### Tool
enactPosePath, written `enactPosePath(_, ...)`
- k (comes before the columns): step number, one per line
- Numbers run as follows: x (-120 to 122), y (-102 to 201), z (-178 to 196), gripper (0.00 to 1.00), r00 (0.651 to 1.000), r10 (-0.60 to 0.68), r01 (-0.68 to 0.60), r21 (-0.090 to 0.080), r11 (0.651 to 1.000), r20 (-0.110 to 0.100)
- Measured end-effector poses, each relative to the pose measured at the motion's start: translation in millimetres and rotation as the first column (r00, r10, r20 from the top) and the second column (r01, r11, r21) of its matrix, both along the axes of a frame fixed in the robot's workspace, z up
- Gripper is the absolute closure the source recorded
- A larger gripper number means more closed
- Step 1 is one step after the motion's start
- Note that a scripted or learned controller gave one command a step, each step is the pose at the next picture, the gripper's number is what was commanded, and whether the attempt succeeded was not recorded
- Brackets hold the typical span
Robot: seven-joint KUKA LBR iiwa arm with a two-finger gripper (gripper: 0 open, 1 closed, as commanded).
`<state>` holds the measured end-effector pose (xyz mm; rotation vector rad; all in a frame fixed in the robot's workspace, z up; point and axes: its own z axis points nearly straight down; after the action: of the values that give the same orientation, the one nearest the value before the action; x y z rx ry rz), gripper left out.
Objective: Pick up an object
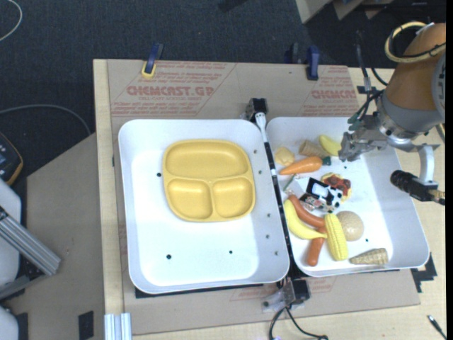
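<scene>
We judge the carrot [300, 166] light, rigid and slick, best gripped mid-body; the gripper [348, 151] hovers near it, finger state not discernible.

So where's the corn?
The corn lies in the right bin, near its front edge, between the banana on its left and a round tan ball on its right.

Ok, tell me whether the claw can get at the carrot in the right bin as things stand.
Probably yes. The carrot lies on top near the right bin's left wall, nothing covering it, and the claw hovers just to its right. A pale piece crowds its left end, so the grip could be tight.
</scene>
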<state>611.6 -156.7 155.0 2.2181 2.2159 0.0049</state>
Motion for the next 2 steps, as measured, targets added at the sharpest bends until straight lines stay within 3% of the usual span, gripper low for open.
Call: enactPosePath(2, -1.2, -3.7, 72.2, 1.0, 1.0, 0.002, -0.002, 0.0, 1.0, -0.001)
